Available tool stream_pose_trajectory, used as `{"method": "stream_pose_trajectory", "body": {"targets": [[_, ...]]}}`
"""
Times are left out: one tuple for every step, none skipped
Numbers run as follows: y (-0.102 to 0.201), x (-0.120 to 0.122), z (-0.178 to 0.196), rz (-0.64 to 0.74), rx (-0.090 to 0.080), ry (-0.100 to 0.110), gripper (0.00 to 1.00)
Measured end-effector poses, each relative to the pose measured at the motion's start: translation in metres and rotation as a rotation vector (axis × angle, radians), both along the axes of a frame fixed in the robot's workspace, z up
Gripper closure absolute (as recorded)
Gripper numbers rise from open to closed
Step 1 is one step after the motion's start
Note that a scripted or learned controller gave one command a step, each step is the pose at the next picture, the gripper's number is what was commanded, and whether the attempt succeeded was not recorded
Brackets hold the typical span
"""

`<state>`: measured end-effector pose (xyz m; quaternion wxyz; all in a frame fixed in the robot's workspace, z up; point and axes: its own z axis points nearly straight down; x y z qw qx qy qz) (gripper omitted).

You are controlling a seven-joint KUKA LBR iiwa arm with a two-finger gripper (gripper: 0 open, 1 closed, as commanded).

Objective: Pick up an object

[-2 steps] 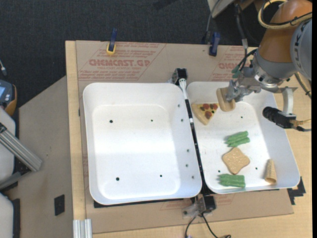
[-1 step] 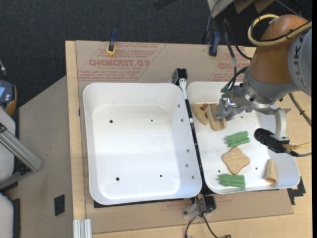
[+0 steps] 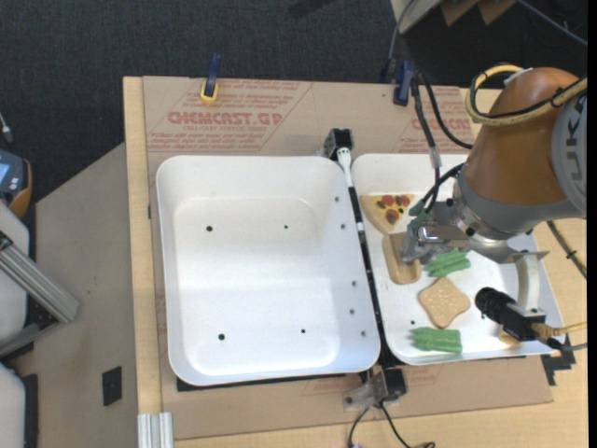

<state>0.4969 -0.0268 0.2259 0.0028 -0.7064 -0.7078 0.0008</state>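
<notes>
Several toy foods lie in the right bin (image 3: 485,348). A pizza slice (image 3: 389,208) sits at its far left. A tan bread piece (image 3: 402,263) lies just below it, and a green pod (image 3: 449,264) lies to that piece's right. Nearer the front are a square cracker (image 3: 442,301) and a second green piece (image 3: 437,341). My gripper (image 3: 420,238) hangs low over the bin's left side, right above the top of the bread piece and next to the green pod. The wrist hides the bin's far right part.
The left bin (image 3: 177,250) stands beside the right one, sharing a dark divider (image 3: 362,250). A black clip (image 3: 338,143) sits at the divider's far end. Clamps (image 3: 211,87) hold the cardboard base at the back edge.
</notes>
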Motion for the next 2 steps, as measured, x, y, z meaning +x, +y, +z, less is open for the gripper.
{"method": "stream_pose_trajectory", "body": {"targets": [[0.041, -0.009, -0.044, 0.002, 0.000, 0.002, 1.00], [0.106, -0.017, 0.048, 0.007, 0.002, -0.014, 1.00]]}}
